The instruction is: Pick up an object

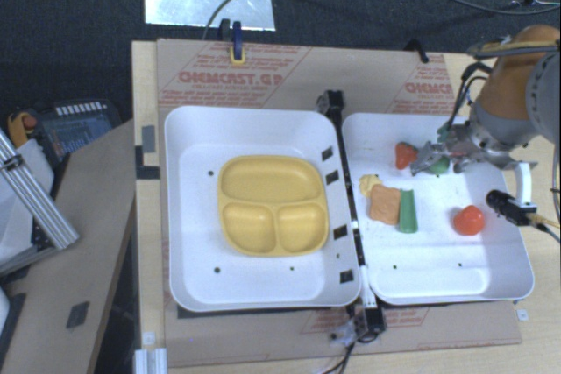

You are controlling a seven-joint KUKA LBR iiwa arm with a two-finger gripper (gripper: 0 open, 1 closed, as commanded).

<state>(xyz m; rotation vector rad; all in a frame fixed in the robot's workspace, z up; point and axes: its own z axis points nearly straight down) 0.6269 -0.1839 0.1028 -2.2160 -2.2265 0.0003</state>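
The grey KUKA arm with its orange band [517, 79] is seen entering from the right edge, bent downward over the far part of the right shallow white bin [504, 276]; its wrist is angled toward the left, and the metal two-finger gripper [436, 160] is carried low, near the bin floor; whether it is spread or pressed together cannot be told, since the tips are lost among metal parts and a small green piece [441, 162] lying right at them; nothing can be confirmed as pinched. A small orange-red rounded object [405, 155] is found just to the left of the gripper, close to it though contact cannot be judged; a round red tomato-like ball [468, 220] is set nearer the front right of the same bin, well apart from the gripper; a flat orange-tan block [384, 205] is laid beside an upright-lying green stick-shaped piece [408, 211], the two touching; a small yellow piece [369, 184] is placed just above the block's left corner. In the left shallow white bin [188, 267] a yellow three-compartment plastic tray [272, 204] is rested flat at the centre.
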